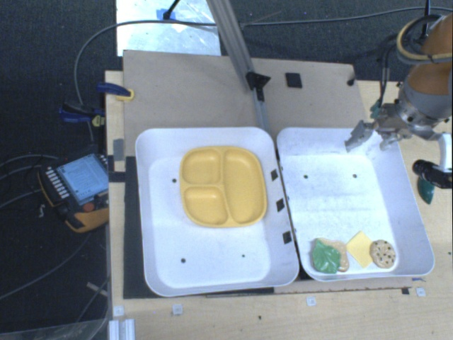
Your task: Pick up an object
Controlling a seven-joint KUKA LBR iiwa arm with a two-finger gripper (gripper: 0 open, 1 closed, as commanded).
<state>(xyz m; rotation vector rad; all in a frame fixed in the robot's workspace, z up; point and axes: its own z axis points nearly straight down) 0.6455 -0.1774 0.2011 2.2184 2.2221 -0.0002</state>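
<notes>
Along the near edge of the right bin (340,190) lie a green leaf-shaped piece (325,256), a tan piece (342,255) partly under it, a yellow cheese slice (359,248) and a round cookie (383,253). A yellow divided plate (223,186) rests in the left bin (163,246). My gripper (371,137) hangs over the right bin's far right corner, well away from the food pieces. It is open, with nothing between its fingers.
A grey slanted pole (233,34) ends in a black clamp at the bins' far junction. Black clips sit along the seam between the bins. A handheld controller (76,190) and cables lie off the bench to the left.
</notes>
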